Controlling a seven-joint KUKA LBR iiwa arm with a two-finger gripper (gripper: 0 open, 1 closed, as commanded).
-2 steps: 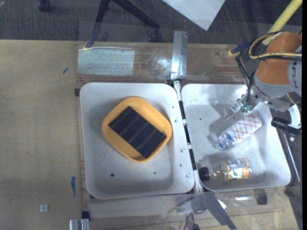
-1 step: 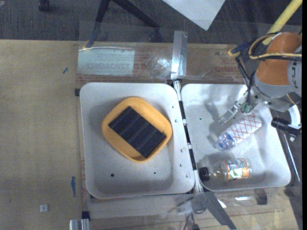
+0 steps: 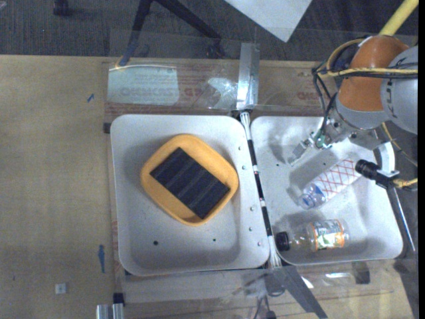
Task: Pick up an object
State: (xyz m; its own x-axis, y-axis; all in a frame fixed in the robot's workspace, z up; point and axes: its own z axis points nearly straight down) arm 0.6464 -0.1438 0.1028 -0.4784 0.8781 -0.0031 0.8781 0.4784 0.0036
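We see our hand (image 3: 312, 145) low in the far part of the right shallow white bin (image 3: 392, 241), hanging under the grey arm with the orange band (image 3: 369, 78). Whether it is open or closed we cannot tell, because it looks small and metallic against the white floor of the bin. Nothing is visibly held.

Just near of the hand lies a flat pack with a red and white grid pattern (image 3: 337, 175), and touching its left end there is a small crumpled clear plastic bottle (image 3: 309, 196). Nearer still, along the near wall, a clear plastic bottle with an orange label and a dark cap (image 3: 313, 234) lies on its side.

We judge that the task is at the approach step. The next move calls for lowering onto one of these things, probably the pack or the crumpled bottle, and closing on it squarely.

In the left shallow white bin (image 3: 126, 178) a rounded yellow block with a dark ribbed top (image 3: 189, 178) rests alone. Both bins stand on a light brown wooden surface (image 3: 46, 178). Beyond it we see dark carpet and the black legs of an office chair (image 3: 146, 5).
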